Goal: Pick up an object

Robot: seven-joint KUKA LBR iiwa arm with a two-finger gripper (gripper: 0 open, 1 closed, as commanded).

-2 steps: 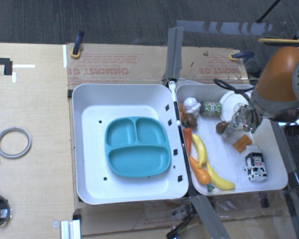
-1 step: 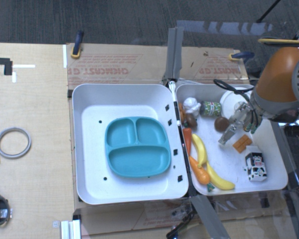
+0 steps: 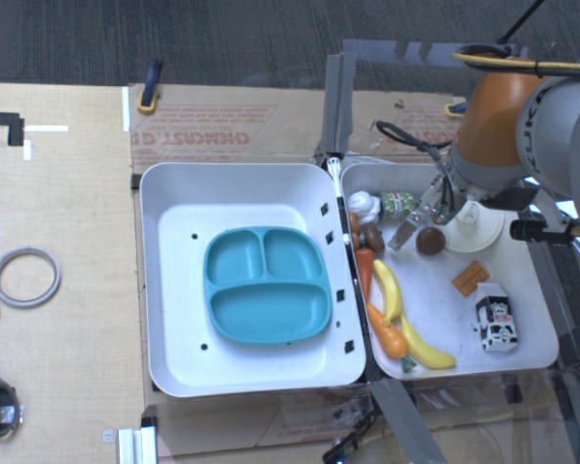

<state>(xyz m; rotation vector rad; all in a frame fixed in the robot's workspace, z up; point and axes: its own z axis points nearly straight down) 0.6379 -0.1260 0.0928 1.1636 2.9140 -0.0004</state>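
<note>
Two white bins (image 3: 155, 288) sit on the counter; over the right one the hand (image 3: 418, 224) hangs spread near a brown ball (image 3: 430, 242), grasping nothing; the pick remains undone.

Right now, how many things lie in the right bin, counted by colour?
Yellow: 2, banana and banana
Orange: 3, carrot, carrot, block
Brown: 1, ball
Green and white: 1, bottle
White: 1, cup
Black and white: 1, cow carton
Total: 9
</note>
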